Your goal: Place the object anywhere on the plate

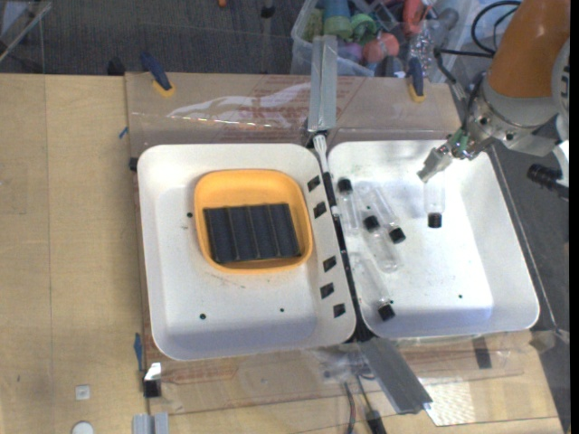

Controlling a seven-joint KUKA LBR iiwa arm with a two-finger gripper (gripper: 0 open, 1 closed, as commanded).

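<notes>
No readable writing; my pincer (434, 165), grip unclear, hangs over the right bin (470, 287) of clear vials (378, 224); the left bin (172, 306) holds an orange plate (210, 191).

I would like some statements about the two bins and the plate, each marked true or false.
1. The orange plate lies in the left bin. True.
2. A dark ridged block rests on the plate. True.
3. The gripper is above the left bin. False: it is over the right bin.
4. The clear vials with black caps lie on the plate. False: they lie in the right bin.
</notes>
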